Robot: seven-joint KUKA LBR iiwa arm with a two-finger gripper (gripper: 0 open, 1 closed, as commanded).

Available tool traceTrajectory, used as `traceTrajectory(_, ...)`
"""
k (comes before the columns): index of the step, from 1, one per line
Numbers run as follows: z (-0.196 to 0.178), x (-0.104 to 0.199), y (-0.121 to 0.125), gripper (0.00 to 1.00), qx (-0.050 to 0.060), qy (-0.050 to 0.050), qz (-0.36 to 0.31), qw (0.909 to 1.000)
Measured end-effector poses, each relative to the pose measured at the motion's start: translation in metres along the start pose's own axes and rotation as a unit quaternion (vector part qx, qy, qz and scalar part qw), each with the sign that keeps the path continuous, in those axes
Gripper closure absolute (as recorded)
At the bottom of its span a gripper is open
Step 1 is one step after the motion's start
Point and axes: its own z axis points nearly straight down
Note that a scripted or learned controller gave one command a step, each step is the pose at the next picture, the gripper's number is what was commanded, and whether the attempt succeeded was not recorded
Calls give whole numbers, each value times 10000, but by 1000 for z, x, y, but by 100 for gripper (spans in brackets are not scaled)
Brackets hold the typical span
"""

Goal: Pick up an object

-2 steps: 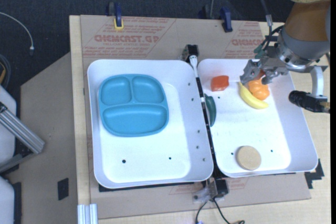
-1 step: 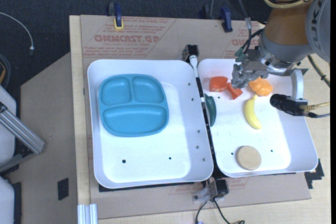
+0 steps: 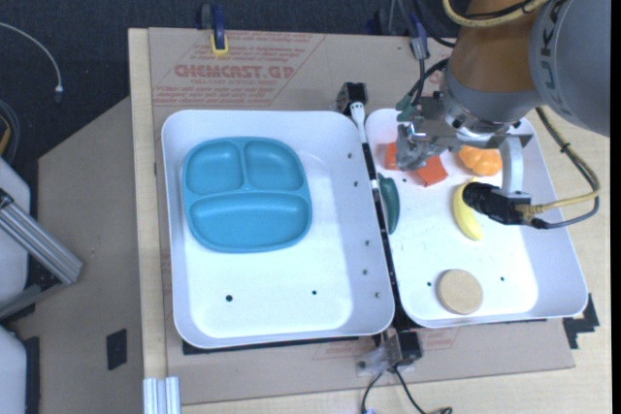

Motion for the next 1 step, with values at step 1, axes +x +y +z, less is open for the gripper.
traceTrajectory(1, 7, 47, -10, 100, 3, -1, 1, 10000)
